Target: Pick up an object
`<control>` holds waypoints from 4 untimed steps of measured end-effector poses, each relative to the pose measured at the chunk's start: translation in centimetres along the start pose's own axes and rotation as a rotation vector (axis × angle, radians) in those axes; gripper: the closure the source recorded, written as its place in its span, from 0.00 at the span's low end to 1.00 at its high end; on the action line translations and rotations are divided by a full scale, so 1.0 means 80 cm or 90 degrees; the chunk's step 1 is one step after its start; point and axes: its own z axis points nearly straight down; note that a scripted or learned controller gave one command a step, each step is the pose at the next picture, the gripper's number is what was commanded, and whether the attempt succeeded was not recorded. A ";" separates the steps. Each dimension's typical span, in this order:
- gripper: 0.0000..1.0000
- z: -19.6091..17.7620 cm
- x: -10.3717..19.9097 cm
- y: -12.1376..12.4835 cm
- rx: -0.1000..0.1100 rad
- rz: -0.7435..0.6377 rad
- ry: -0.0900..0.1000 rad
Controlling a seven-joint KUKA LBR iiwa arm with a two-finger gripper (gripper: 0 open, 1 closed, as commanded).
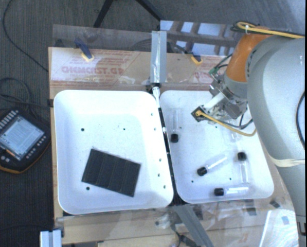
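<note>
Grey arm (276, 96), orange band above the wrist. Its gripper (225, 101) sits over the upper right part of the right bin (186, 189); whether it is released or clenched cannot be told.

Right bin, four clear black-capped items:
- first vial (173, 123), beside the left wall
- second vial (213, 164), lying slantwise mid-bin
- third vial (242, 168), near the right wall
- fourth vial (230, 191), along the front edge

Left bin (66, 138): one black panel (111, 172), lying flat, lower middle.

Both bins stand on the desk (107, 71).

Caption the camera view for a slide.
Arm over right bin of capped vials; black panel lies in left bin.
</note>
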 end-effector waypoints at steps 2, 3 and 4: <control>1.00 0.020 0.031 -0.020 -0.003 0.087 0.001; 1.00 0.009 0.030 -0.019 -0.002 0.088 -0.001; 1.00 -0.001 0.028 -0.019 0.000 0.089 -0.004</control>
